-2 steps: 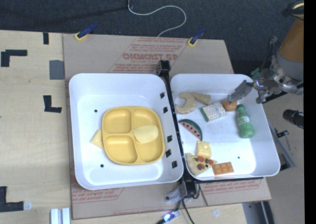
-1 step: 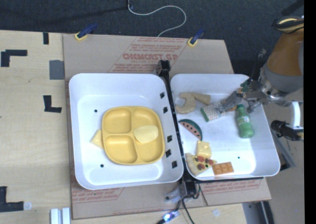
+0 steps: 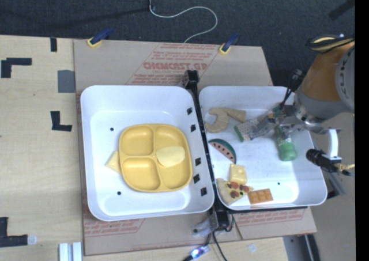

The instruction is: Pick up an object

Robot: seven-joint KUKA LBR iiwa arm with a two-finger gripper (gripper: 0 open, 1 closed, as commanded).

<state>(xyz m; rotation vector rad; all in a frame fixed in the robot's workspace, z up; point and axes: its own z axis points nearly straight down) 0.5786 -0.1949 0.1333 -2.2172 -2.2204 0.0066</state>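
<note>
The green bottle-shaped toy (image 3: 286, 147) lies at about three o'clock in the right bin (image 3: 311, 196), just beside the gripper (image 3: 253, 128), whose jaws I cannot tell to be open or clenched. To do the pick well, I judge the arm should centre over one item, come down straight and close across its narrow side. The watermelon slice (image 3: 223, 148) at nine o'clock and the cracker (image 3: 260, 196) at six lie apart from the rest, so look like easier targets.

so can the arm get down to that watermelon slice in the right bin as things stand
Probably yes. The watermelon slice lies flat on open bin floor with nothing on top of it, and the end effector hovers just to its upper right in the same right bin.
</note>
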